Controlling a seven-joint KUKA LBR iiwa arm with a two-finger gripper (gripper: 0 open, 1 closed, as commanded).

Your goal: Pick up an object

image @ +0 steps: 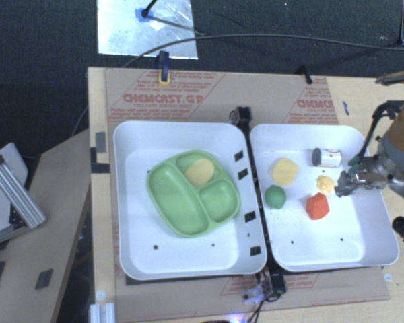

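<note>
Five objects (285, 171) in right bin (374, 244); one on green plate (178, 204).

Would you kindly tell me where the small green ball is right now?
The small green ball lies in the right white bin, near its left wall, just below the yellow lump and left of the red-orange block.

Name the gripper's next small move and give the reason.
Probably a short descent onto the small yellow piece. The gripper hovers just beside it in the right bin, with the red object lying close below, so a straight drop seems least likely to bump that neighbour.
</note>
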